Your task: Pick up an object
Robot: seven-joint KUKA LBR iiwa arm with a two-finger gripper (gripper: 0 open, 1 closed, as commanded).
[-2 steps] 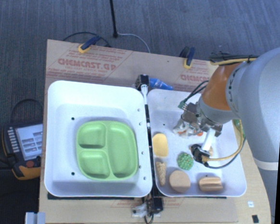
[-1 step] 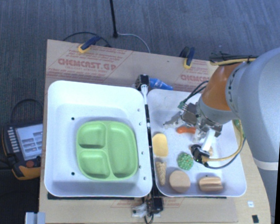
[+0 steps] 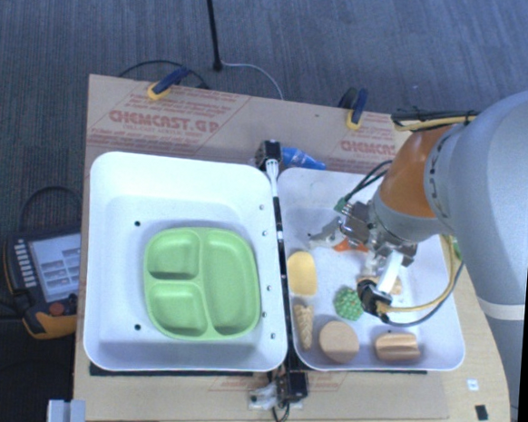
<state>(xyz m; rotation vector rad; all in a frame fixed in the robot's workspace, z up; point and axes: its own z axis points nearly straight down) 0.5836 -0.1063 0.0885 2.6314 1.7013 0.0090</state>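
Note:
My gripper (image 3: pixel 333 233) hangs low over the upper middle of the right bin (image 3: pixel 313 189), under the orange-banded wrist. A small orange piece (image 3: pixel 344 246) lies right by its tip; whether it is gripped is unclear. Below it in the same bin lie a yellow oblong food (image 3: pixel 302 272), a green broccoli-like piece (image 3: pixel 349 303), a round tan bun (image 3: pixel 338 341), a brown bread roll (image 3: pixel 396 346) and a narrow knobbly tan piece (image 3: pixel 302 323).
The left bin (image 3: pixel 120 194) holds a green divided plate (image 3: pixel 203 282). A blue and black object (image 3: pixel 289 156) lies on the cardboard just behind the bins. Clamps (image 3: pixel 354 113) hold the board's far edge.

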